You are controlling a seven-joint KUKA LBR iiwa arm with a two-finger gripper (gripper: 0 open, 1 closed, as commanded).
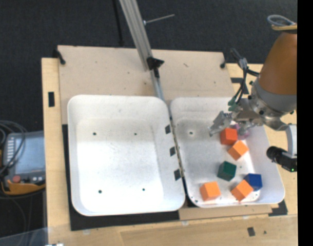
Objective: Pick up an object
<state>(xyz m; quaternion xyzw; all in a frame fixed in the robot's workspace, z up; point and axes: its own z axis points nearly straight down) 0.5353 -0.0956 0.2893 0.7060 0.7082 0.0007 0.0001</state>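
Note:
Several blocks lie in the right bin [197,152]. A red-orange cube [229,136] sits near the bin's right side, with an orange cube [238,149] touching it just below. Further forward are a dark green cube [227,170], a blue cube [254,180] and two more orange cubes [242,190] [210,190]. My gripper [231,126] hangs over the red-orange cube, its fingers spread apart, one finger [217,123] reaching left of the cube. Nothing shows between the fingers. A small pinkish piece [244,134] peeks out beside the red-orange cube, mostly hidden by the gripper.
The left bin [120,152] stands beside the right one, with a raised divider edge [174,147] between them. A metal pole [138,29] slants up from behind the bins. The blocks crowd the right bin's front right part.

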